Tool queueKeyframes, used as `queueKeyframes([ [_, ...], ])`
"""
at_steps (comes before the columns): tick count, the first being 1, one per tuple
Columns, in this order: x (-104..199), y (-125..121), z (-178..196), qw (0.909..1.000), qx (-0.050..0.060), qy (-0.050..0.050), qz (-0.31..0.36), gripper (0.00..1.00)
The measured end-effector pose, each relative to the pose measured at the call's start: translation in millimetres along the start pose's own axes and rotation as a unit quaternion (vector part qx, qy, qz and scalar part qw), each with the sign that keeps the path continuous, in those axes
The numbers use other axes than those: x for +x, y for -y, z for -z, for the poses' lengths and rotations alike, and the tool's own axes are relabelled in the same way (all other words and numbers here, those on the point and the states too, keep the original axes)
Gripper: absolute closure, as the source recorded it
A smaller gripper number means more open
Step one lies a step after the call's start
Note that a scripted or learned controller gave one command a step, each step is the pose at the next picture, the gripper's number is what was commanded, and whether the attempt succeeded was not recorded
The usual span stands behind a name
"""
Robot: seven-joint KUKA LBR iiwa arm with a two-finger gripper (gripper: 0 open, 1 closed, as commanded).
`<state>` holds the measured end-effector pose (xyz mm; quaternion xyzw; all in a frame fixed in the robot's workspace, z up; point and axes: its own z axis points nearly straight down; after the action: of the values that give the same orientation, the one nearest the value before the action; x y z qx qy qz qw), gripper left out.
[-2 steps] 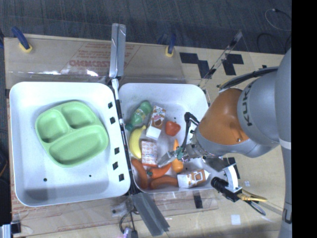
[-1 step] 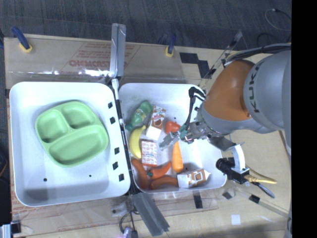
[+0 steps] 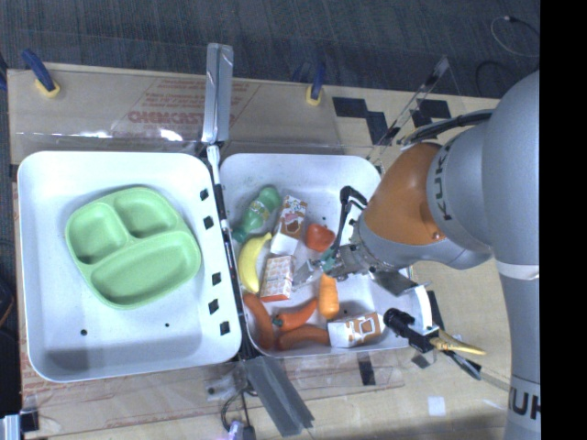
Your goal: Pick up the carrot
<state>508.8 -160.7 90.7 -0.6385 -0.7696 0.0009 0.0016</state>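
- Nearest to us, at the front of the right bin [image 3: 353, 165], we see a small bottle [image 3: 356, 330] lying on its side beside two sausages [image 3: 292, 319].
- Just behind them, the carrot [image 3: 328, 294] lies on the bin floor, directly below the claw [image 3: 332, 262].
- We cannot tell whether the claw is apart or together.
- Left of it lie a carton [image 3: 277, 277] and a banana [image 3: 249, 260].
- Across the divider, the left bin [image 3: 46, 181] carries a green sectioned plate [image 3: 134, 244].
- Farthest, the table [image 3: 110, 90] edge holds blue clamps [image 3: 40, 73].
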Motion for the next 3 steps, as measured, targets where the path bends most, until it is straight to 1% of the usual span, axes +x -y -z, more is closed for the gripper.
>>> queueKeyframes([
  [1,0,0,10,1.0000,0.001,0.000,0.003,1.00],
  [2,22,-31,18,0.9944,-0.001,0.001,0.105,1.00],
  [3,93,-47,120,0.9914,-0.001,0.001,0.131,1.00],
])
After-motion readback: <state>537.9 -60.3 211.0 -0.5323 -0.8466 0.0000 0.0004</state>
